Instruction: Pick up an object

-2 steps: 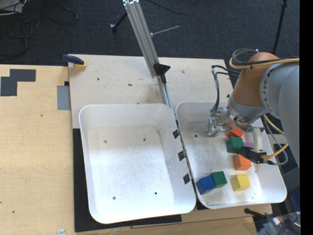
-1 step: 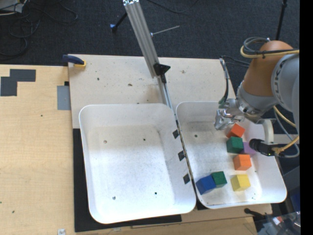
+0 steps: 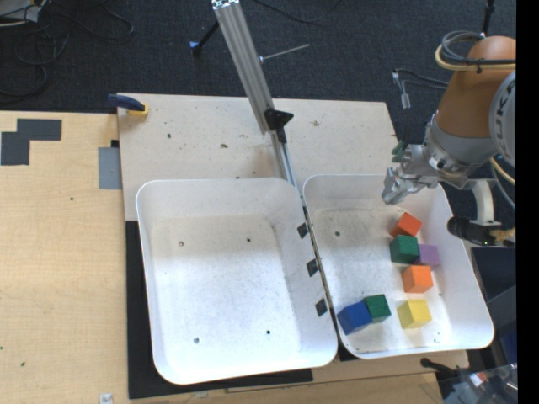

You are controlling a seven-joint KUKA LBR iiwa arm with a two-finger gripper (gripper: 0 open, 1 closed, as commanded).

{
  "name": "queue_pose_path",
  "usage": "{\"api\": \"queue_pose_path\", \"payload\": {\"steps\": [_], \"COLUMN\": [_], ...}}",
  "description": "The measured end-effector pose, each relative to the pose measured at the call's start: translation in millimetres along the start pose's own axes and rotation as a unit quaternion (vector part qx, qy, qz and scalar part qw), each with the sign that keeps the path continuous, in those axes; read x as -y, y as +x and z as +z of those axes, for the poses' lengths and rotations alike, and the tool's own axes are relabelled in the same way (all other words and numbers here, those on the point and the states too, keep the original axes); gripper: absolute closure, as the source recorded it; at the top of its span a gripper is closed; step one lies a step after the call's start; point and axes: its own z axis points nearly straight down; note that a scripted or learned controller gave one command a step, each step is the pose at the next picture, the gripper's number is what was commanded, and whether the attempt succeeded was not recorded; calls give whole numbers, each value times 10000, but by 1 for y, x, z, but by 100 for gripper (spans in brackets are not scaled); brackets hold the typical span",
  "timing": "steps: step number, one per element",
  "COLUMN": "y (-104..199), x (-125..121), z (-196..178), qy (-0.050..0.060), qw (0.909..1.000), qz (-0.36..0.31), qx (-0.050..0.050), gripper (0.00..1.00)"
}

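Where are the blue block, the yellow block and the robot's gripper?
blue block (image 3: 354, 316), camera view, on its top face.
yellow block (image 3: 413, 312), camera view, on its top face.
gripper (image 3: 396, 190), camera view, at its lower tip.

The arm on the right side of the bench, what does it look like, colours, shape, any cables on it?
The arm is bulky and rounded, with a glossy orange band over a grey, ring-shaped wrist section. Pale cables loop around its top, and a thin cable runs off toward the left. It narrows down to a small metallic grey gripper, too small and blurred here to make out in detail.
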Motion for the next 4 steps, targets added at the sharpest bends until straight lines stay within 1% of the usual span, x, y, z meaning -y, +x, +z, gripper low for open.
{"api": "queue_pose_path", "payload": {"steps": [1,2,3,4], "y": [-2,49,104,150], "x": [-1,22,39,46], "z": [-54,-49,-50,-50], "qy": [1,43,44,46], "qw": [10000,10000,10000,10000], "qz": [-5,-15,-23,-19], "qx": [1,-17,-19,-16], "gripper": [100,100,100,100]}}
